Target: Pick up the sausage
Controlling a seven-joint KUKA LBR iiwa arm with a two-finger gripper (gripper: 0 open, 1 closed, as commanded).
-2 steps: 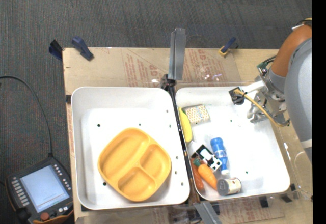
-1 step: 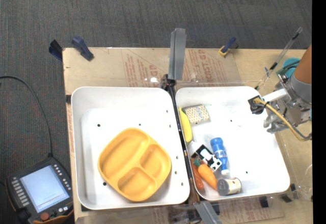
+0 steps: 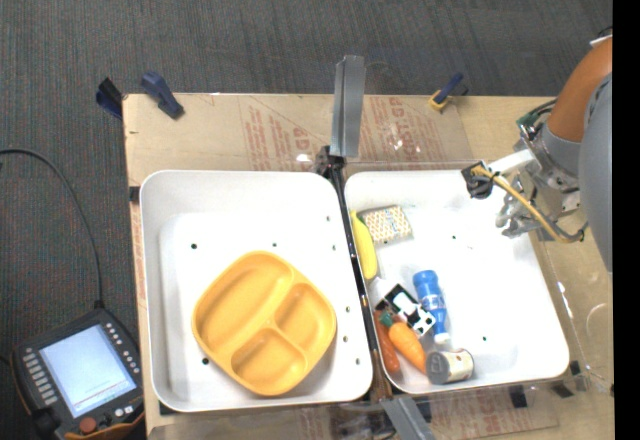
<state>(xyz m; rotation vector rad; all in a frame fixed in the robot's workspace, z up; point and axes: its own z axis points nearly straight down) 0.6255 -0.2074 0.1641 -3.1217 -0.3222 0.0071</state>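
Arm: the grey arm (image 3: 600, 158) reaches in from the right, and its wrist hangs over the far right part of the right bin (image 3: 480, 268).
Gripper: the gripper (image 3: 510, 216) sits among looping cables above bare bin floor. It is well apart from the cluster of objects.
Grip: I cannot tell from this angle whether it is open or closed, because the cabling and the slant of the view hide it.
Sausage: the sausage (image 3: 386, 348) is a thin reddish-brown piece in the near left corner of the right bin, lying flat just beside the bin's left wall.
Long axis: it runs near to far, roughly parallel to that wall. The near end leans slightly to the right.
Neighbours: the carrot (image 3: 406, 344) lies right alongside it, touching or nearly so. The can (image 3: 450, 365) is just right of the carrot, and the blue bottle (image 3: 428, 291) and the banana (image 3: 365, 248) lie further back.
Why it matters: wall on one side and carrot on the other leave little room, so closing across the short axis looks like the sensible approach.
Left bin: the left bin (image 3: 160, 228) holds a yellow divided plate (image 3: 265, 323), which plays no part here.
Progress: the pick is not yet made, and a crossing to the near left comes first.
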